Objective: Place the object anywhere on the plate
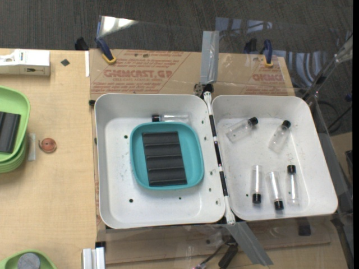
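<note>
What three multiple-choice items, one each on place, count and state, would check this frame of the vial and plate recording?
1. Where is the teal plate?
A. In the left bin
B. In the right bin
C. On the wooden bench outside both bins

2. How many clear vials lie in the right bin?
A. Two
B. Five
C. Eight

3. Where does the vial in the left bin lie?
A. On the plate's black ridged insert
B. On the bin floor, above the plate's upper rim
C. Standing upright in a corner

Answers: 1 A, the plate sits in the middle of the left bin. 2 B, two vials lie up top, three lower down. 3 B, the black-capped vial lies on its side, off the plate.
</note>
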Controlling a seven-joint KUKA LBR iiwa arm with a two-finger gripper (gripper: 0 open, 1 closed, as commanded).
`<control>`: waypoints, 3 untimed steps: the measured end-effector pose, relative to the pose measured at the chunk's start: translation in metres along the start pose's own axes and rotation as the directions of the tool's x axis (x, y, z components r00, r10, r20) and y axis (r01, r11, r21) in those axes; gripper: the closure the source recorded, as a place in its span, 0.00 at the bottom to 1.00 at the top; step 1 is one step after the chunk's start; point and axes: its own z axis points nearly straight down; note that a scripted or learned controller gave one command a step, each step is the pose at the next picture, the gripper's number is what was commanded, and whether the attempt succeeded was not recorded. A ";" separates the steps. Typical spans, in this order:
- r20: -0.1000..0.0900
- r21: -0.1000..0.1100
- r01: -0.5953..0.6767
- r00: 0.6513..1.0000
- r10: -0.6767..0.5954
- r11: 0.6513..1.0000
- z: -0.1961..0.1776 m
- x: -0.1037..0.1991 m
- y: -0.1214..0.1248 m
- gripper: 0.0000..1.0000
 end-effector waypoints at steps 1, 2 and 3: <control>0.000 0.000 0.000 1.000 0.000 1.000 0.000 0.000 0.000 0.00; 0.000 0.000 0.000 1.000 0.000 1.000 0.000 0.000 0.000 0.00; 0.000 0.000 0.000 1.000 0.000 1.000 0.000 0.000 0.000 0.00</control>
